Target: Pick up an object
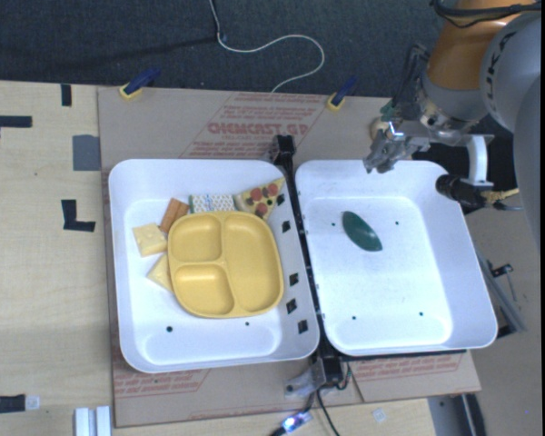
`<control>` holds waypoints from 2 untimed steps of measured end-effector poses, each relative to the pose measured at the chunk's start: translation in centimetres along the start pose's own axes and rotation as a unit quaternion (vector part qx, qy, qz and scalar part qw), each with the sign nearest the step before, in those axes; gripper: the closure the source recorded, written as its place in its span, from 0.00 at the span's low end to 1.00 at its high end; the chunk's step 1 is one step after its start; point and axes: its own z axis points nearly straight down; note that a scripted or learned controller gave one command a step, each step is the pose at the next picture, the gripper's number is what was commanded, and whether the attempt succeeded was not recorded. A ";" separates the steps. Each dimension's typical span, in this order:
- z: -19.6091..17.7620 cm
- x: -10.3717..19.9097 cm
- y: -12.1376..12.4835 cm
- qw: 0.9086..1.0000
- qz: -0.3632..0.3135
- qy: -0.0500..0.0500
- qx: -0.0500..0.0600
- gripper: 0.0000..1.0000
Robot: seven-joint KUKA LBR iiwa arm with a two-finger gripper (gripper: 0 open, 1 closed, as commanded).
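Observation:
A dark green oval object (pixel 362 231) lies alone on the floor of the right bin (pixel 436 325), toward its upper middle. My gripper (pixel 381 157) hangs over the back rim of that bin, up and slightly right of the green object and apart from it. Nothing shows between its fingers. In the left bin (pixel 141 339) a yellow divided plate (pixel 225 263) rests on top of several flat pieces: tan squares (pixel 150 240), an orange strip (pixel 173 213) and patterned cards (pixel 259 197) along its upper edge.
The two bins sit side by side on a cardboard sheet (pixel 245 121), joined by a black clip strip (pixel 291 243). A white cable (pixel 272 44) loops across the dark surface behind. The arm's orange band and grey body (pixel 477 48) occupy the upper right.

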 end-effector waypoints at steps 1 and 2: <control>-0.6 4.4 -0.8 1.000 -0.001 0.000 0.002 1.00; -0.2 10.6 -2.5 1.000 -0.002 0.000 0.003 1.00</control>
